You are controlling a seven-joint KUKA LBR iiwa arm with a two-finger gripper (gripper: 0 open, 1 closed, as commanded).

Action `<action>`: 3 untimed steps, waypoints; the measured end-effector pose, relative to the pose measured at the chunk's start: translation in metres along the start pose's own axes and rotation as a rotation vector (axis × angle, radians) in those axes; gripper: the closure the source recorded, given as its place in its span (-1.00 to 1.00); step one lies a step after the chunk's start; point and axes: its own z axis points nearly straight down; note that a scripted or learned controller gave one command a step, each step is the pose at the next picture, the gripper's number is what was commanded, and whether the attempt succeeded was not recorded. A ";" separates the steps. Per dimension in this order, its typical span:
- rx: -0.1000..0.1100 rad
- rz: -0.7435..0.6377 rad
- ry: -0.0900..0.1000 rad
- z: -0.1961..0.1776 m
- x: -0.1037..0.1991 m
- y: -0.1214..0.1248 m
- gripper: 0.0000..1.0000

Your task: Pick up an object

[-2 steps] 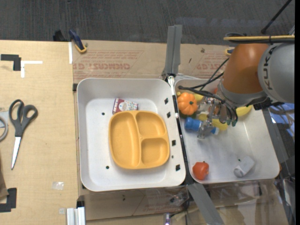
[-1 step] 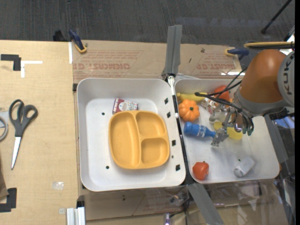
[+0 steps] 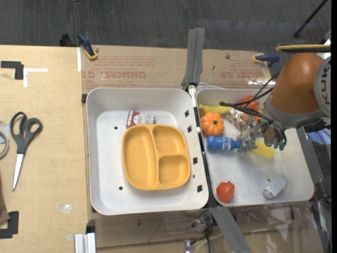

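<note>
The gripper [image 3: 247,145] hangs low in the right bin [image 3: 295,191], among a blue bottle [image 3: 222,144], a yellow piece [image 3: 265,151] and a small pumpkin [image 3: 211,124]; I cannot tell what it grips. The left bin [image 3: 100,157] carries a yellow divided plate [image 3: 156,156]. Scissors [image 3: 21,141] lie on the pale wooden bench [image 3: 42,194], dark carpet [image 3: 131,9] beyond

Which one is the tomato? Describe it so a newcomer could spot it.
Find the right-hand white bin, the one the arm reaches into. Near its front-left corner sits the tomato, alone and away from the clutter. It is round and red, unlike the ribbed orange pumpkin farther back.
</note>
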 end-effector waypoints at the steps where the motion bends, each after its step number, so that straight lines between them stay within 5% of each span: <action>1: -0.002 -0.377 0.003 0.009 0.082 -0.003 1.00; 2: -0.002 -0.187 0.005 -0.251 0.013 -0.064 1.00; 3: -0.002 -0.478 0.003 -0.011 0.016 -0.080 1.00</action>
